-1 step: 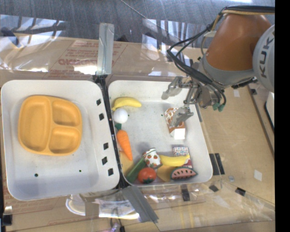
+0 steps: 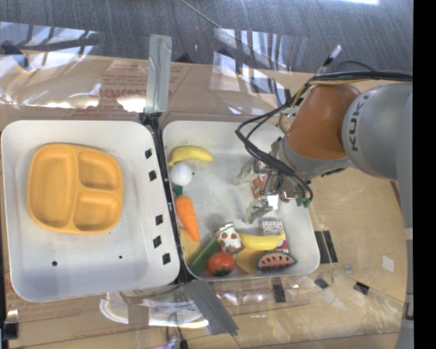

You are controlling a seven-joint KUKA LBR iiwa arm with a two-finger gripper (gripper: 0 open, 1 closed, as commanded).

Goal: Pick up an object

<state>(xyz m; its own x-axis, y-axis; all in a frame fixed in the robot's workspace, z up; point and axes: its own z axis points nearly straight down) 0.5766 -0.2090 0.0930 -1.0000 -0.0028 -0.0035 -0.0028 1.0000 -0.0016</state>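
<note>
Carrot [image 2: 187, 217], smooth tapered plastic, right bin [image 2: 225, 133]; hand [image 2: 260, 192] above, grip unclear.

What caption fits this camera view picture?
Robot gripper hovers over toy food in the right bin; yellow tray sits left.

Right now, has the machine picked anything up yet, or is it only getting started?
Nothing looks lifted yet. The tool hangs over the right bin, while the banana, carrot and tomato lie on its floor. Choosing, gripping and raising one remain.
</note>
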